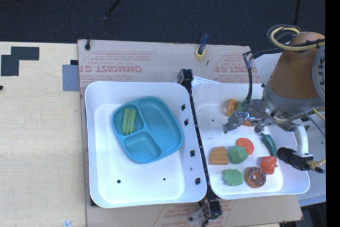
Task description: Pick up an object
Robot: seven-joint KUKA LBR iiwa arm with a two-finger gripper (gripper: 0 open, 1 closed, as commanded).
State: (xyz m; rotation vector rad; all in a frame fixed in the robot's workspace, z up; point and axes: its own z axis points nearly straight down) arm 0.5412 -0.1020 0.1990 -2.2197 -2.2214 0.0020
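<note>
My gripper point(246, 125) hangs over the upper middle of the right bin point(297, 186), its fingers point(232, 125) spread open. A small orange-red piece point(247, 123) shows between them; whether they touch it I cannot tell. An orange toy point(230, 107) lies just up-left of the gripper. Below it lie a red tomato point(244, 144), a green round toy point(237, 155), an orange waffle point(218, 156), a green bumpy piece point(232, 177), a donut point(255, 177), a red piece point(269, 164) and a dark green pepper point(268, 142).
The left bin point(101, 167) holds a blue divided plate point(159, 119) with green beans point(128, 120) in one compartment. A black divider point(192, 130) separates the bins. The arm's orange band point(297, 69) looms over the right bin's far right side.
</note>
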